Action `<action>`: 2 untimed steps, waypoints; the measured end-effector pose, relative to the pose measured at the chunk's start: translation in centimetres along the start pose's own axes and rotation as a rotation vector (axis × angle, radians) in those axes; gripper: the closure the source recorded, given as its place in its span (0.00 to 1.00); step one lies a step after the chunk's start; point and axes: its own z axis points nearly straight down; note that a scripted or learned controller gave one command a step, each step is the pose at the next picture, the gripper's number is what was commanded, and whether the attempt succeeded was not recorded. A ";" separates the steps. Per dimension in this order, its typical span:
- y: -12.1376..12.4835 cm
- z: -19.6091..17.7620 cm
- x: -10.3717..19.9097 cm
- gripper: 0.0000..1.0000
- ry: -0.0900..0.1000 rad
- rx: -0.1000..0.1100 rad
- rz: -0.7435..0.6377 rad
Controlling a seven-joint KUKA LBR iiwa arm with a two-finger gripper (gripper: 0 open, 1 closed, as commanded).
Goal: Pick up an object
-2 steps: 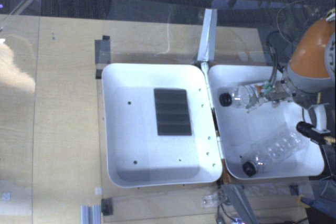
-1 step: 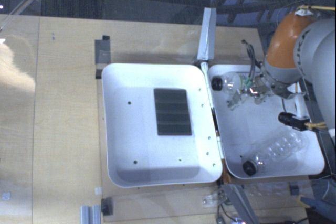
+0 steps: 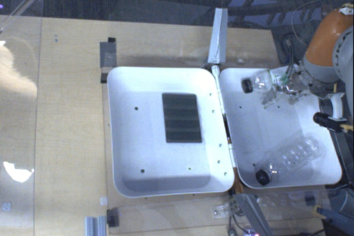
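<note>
Clear plastic is what I'm working on: my gripper (image 3: 283,84) is reaching along the right bin's (image 3: 238,135) far edge, fingers closing around a small bottle (image 3: 260,82). Lifting is not yet done. Another bottle (image 3: 287,159) is lying near the front edge.

Both bins white: left bin (image 3: 124,119), right bin (image 3: 243,135). Ribbed block (image 3: 181,118) dark grey, near black. Two bottles clear with black caps (upper bottle (image 3: 260,82), lower bottle (image 3: 287,158)). Arm (image 3: 326,41) grey, orange band. Bench (image 3: 61,119) pale wood.
</note>
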 end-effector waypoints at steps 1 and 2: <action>-3.4 -6.1 4.4 0.00 -0.009 -0.049 0.156; -0.6 -4.8 2.6 0.00 -0.005 -0.040 0.012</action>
